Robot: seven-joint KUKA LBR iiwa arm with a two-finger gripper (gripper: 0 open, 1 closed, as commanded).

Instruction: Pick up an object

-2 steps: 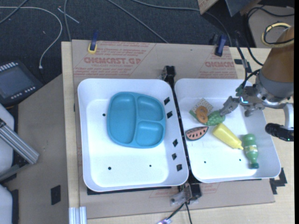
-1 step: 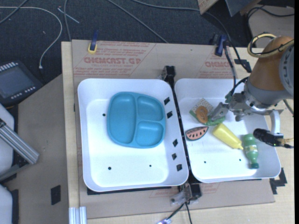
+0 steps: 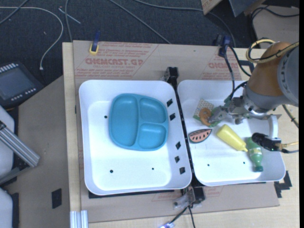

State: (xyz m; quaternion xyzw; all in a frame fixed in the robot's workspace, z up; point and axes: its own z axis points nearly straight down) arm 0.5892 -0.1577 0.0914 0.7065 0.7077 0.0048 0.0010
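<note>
Hovering over the orange toy, the tool; finger state unclear.

Single fixed overhead camera, slanted down over both bins.

Grey arm; orange band above wrist; black cables alongside.

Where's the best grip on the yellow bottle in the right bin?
Probably mid-body on the yellow bottle, from above, fingers across its width. It lies flat, slanting toward the green piece at its lower end; its long sides look free.
</note>
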